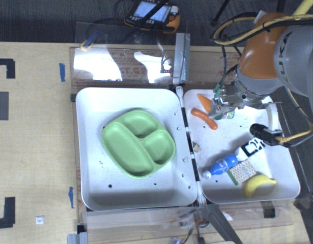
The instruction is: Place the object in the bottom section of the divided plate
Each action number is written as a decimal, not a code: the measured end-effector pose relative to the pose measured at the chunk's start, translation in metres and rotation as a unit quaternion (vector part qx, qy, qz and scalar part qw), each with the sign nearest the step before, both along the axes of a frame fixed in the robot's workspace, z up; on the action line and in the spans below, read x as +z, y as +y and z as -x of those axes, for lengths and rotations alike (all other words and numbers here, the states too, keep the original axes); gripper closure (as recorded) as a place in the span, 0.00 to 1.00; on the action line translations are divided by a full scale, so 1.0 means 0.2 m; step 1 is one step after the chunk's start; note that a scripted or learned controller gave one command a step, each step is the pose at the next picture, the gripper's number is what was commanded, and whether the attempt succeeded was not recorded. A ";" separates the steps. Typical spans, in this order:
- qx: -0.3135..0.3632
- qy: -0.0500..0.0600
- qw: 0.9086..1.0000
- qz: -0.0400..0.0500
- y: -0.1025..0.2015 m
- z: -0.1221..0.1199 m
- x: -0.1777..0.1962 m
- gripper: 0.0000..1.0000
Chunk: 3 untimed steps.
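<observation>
An orange carrot-like object (pixel 204 117) is lying in the right bin (pixel 286 187), near its upper left corner. The gripper (pixel 223 107) is hovering just beside it, at its right end (whether it is clenched or released, I cannot tell). The green divided plate (pixel 138 142) is sitting in the left bin (pixel 90 111), apart from the object. A blue bottle (pixel 220 165) and a yellow banana (pixel 259 184) are resting lower in the right bin.
</observation>
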<state>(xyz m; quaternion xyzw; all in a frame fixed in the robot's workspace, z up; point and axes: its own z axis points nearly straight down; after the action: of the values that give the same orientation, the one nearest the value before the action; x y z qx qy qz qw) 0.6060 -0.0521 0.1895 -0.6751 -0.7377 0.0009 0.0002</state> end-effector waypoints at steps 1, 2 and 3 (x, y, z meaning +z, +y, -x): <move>0.059 0.001 0.998 -0.001 0.18 0.27 0.07 1.00; 0.213 -0.002 0.977 0.000 0.48 0.22 0.08 1.00; 0.201 0.001 0.980 -0.001 0.66 0.24 -0.03 1.00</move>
<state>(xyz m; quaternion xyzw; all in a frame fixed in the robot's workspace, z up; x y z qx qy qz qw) 0.5577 0.0796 0.1843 -0.5129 -0.8584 0.0005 0.0013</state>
